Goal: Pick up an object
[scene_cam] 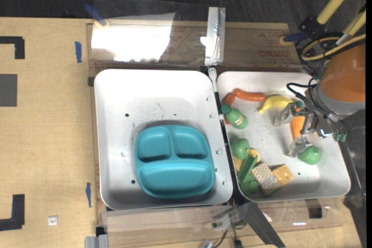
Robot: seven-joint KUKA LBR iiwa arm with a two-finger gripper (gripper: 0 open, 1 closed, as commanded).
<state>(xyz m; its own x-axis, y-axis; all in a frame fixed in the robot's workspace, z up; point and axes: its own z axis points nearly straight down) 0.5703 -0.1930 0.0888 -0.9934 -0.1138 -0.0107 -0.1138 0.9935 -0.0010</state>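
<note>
My gripper is low in the right bin, near its right side, under the orange-banded wrist. Its two silvery fingers stand apart, open. A small orange carrot-like piece lies between them. Just below the lower finger sits a green ball. To the gripper's upper left lies a yellow banana. Nothing is lifted off the bin floor.
The right bin also holds a long orange chili, a green round toy, another green piece, a green pepper, a beige cracker and a cheese wedge. A teal divided plate lies in the left bin.
</note>
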